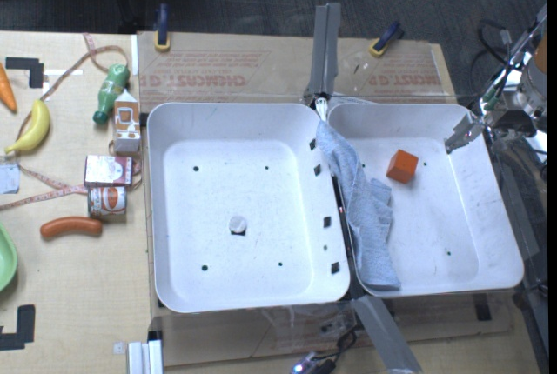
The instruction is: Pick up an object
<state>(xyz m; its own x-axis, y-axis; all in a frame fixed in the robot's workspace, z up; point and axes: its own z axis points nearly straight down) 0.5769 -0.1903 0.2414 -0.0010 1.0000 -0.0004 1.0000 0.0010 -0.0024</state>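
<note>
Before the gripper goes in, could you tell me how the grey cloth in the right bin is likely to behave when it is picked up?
The grey cloth lies crumpled and draped against the right bin's left wall, so it is probably floppy and would sag and trail when lifted. It looks thin, so likely light. A push would probably bunch it rather than slide it.

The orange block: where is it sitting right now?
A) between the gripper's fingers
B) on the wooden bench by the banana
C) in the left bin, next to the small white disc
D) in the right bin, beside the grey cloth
D: the orange block lies on the floor of the right bin, just right of the grey cloth, apart from the gripper.
</note>
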